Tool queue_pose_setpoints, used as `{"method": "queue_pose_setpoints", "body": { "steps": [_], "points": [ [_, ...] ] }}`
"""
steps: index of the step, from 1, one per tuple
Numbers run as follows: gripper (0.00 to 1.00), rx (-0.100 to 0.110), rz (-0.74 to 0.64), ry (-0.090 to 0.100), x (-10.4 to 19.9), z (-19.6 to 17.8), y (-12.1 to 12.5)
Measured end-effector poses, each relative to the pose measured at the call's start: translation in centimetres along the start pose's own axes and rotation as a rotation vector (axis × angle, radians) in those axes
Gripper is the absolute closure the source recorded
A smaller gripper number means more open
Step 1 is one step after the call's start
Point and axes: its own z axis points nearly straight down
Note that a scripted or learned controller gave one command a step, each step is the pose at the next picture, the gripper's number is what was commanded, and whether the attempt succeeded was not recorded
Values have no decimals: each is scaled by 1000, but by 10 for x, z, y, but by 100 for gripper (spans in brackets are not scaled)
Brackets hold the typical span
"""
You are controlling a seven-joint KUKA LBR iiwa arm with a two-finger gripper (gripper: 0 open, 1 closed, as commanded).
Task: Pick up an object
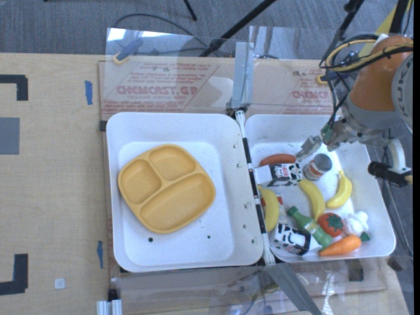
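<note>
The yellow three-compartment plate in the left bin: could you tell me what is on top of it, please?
Nothing lies on the yellow three-compartment plate; all three compartments look bare. The white left bin's floor beneath it is covered.

Grey carpet floor [79, 12], black tripod legs [262, 8], tan bench top [46, 189], blue tape marks [88, 92]

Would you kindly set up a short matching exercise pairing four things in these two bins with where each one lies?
Things:
1. yellow divided plate
2. carrot
3. red sausage
4. gripper

Places:
A. near front edge of the right bin
B. left bin
C. above the toys, near the right bin's back
D. right bin, back left, by the divider

Pairs: 1-B, 2-A, 3-D, 4-C
</note>
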Motion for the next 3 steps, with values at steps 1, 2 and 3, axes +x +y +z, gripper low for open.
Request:
{"method": "queue_pose_setpoints", "body": {
  "steps": [1, 2, 3],
  "points": [
    [100, -3, 2, -2, -1, -10, 0],
    [100, 10, 153, 4, 26, -82, -45],
    [0, 10, 153, 5, 26, -82, -45]
  ]
}}
